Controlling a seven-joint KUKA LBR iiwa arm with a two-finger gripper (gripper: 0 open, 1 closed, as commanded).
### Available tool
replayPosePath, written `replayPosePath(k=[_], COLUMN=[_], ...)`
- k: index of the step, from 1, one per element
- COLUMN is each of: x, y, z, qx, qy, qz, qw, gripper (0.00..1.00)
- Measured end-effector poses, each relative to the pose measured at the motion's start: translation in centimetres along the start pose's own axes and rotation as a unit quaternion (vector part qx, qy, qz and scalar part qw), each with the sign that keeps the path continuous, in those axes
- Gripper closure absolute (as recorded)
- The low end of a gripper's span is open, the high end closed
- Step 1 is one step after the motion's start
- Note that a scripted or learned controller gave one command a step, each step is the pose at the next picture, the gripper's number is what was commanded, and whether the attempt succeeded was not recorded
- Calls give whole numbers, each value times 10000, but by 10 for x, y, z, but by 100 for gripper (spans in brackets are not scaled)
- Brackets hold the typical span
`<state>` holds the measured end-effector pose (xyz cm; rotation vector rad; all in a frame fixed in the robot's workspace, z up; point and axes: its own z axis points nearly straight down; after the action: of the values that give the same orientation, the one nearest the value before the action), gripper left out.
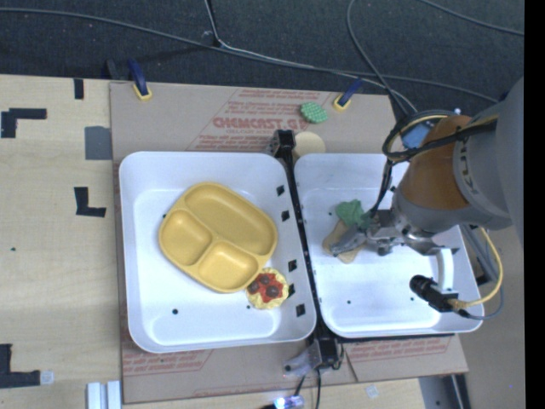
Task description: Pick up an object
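My gripper point(345, 244) reaches into the right bin point(375, 301) from the right, low over its left part. A green and tan object point(348, 213) lies right at the fingers, the green part just above them and a tan bit below. I cannot make out whether it sits between the fingers. In the left bin point(145, 228) rests a yellow divided plate point(218, 235). A small pizza-like toy point(269, 288) with red spots lies by the plate's lower right corner.
A green piece point(312, 112) and a tan disc point(310, 143) lie on the cardboard behind the bins. Blue and yellow clamps point(140, 83) hold the cardboard's far edge. Cables cross the dark floor at the back. The arm's grey and orange body point(443, 177) covers the right bin's right side.
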<state>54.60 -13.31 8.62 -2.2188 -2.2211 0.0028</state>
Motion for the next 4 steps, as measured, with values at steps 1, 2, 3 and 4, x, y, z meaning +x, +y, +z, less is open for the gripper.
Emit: replayPosePath(k=[1, 2, 3, 4], x=[1, 1, 7, 7], y=[2, -2, -10, -19], z=[-14, -76, -129, -179], qx=[-20, -32, -23, -29], qy=[14, -5, -1, -5], qz=[-9, -2, -5, -4], qw=[10000, 10000, 10000, 10000], gripper=[100, 100, 100, 100])
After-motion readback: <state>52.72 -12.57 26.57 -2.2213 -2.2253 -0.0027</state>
